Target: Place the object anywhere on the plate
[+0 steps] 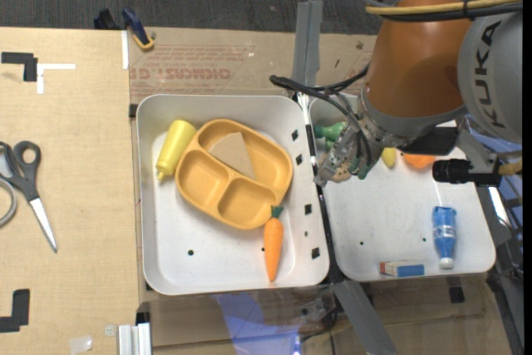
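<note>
My gripper hangs over the right bin's upper left corner; I cannot tell if it is open. The likely target, a small green toy, lies just beside it. It looks light, stiff and slick, so I'd pinch across its middle. The yellow plate sits in the left bin.
</note>
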You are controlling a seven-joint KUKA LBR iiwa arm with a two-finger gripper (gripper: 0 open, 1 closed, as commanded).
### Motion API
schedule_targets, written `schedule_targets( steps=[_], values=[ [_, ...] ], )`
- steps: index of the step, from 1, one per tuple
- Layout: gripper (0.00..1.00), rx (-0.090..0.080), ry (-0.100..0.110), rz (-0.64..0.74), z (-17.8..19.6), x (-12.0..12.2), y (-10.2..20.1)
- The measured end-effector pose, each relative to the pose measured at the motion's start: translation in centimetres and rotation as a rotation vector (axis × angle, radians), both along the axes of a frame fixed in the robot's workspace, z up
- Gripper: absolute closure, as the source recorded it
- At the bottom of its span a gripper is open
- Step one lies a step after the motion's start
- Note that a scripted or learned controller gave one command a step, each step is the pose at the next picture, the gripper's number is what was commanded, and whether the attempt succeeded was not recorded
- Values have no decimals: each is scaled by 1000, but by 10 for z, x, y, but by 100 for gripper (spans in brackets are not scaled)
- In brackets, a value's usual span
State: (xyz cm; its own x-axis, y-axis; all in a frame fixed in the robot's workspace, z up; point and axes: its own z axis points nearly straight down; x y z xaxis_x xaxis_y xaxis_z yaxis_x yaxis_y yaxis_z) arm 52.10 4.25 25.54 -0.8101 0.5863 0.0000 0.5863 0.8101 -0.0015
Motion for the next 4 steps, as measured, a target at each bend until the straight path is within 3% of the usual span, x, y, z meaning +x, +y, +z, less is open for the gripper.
schedule_targets(
  steps=[1, 2, 3, 4],
  values=[
    [100, 1, 0, 430, -2, -16, 35],
    [100, 2, -1, 570, -52, -29, 18],
    [100, 0, -5, 728, 34, -41, -41],
    [100, 3, -1, 1140, -64, -7, -33]
  ],
)
